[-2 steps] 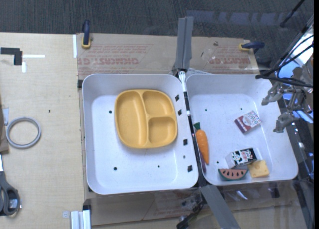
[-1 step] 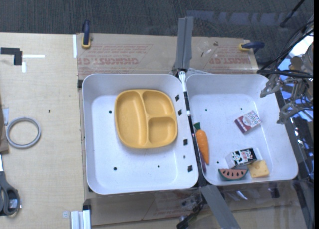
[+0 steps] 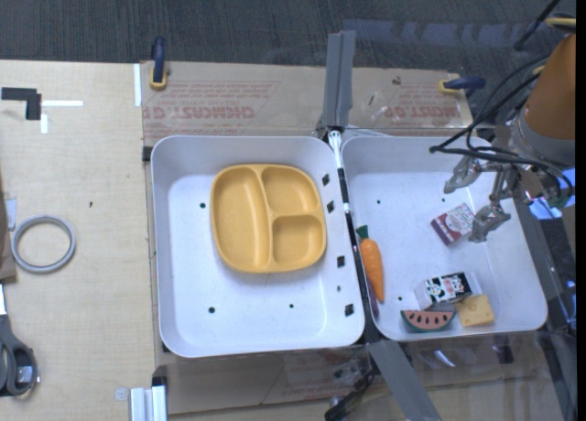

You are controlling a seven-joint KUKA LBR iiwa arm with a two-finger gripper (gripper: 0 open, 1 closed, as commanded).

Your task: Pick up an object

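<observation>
My gripper [image 3: 474, 204] hangs over the upper right part of the right bin [image 3: 394, 172], its fingers spread open with nothing between them. Just below and left of it lies a small dark red and white packet [image 3: 453, 225], close to the lower fingertip. Along the bin's left wall an orange carrot [image 3: 371, 268] rests. Near the front edge sit a black and white carton [image 3: 447, 286], a watermelon slice [image 3: 428, 319] and a yellow cheese wedge [image 3: 475, 311].
The left bin [image 3: 179, 254] holds a yellow divided plate [image 3: 268, 218]. On the bench at far left lie a grey tape ring [image 3: 41, 243] and scissors [image 3: 14, 364]. A grey divider bar [image 3: 337, 80] runs between the bins at the back.
</observation>
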